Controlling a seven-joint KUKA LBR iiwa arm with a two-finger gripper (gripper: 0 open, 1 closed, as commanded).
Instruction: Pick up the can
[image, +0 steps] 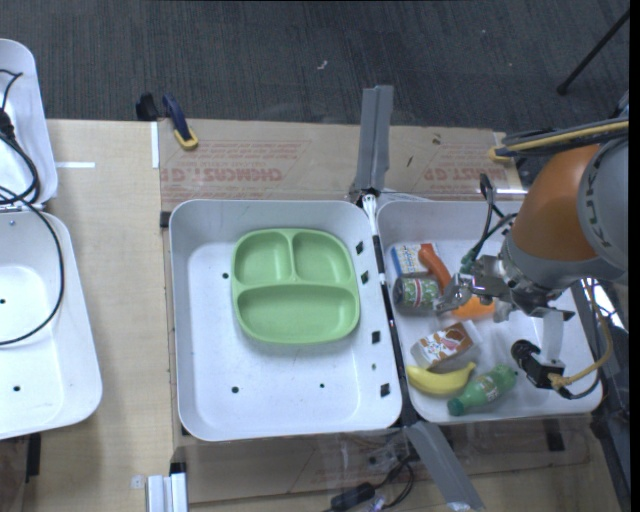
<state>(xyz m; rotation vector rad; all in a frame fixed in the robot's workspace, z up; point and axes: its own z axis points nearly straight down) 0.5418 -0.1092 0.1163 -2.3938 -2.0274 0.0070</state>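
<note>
Reaching: arm (575, 215), grey with orange band, comes in from 3 o'clock and hangs over the right bin (590, 395).
Gripper: gripper (462, 291) sits low at the bin's middle, its tip just beside the can on the can's 3 o'clock side.
Grip state: cannot tell; the wrist body hides it, and nothing is seen held.
Can: can (417, 292) lies on its side in the right bin's left half, near the divider wall, apparently resting on the bin floor.
Carrot: orange carrot-like piece (434, 265) at the can's 1 o'clock, tilted.
Carton: small blue-and-white box (404, 258) at the can's 12 o'clock, touching or nearly so.
Packet: printed snack packet (443, 346) at the can's 5 o'clock.
Banana: banana (440, 379) below the packet, curved, near the bin's front wall.
Bottle: green bottle (484, 390) on its side, just right of the banana.
Left bin: left bin (200, 380) carries a green divided plate (295, 286), flat, in its upper middle.
</note>
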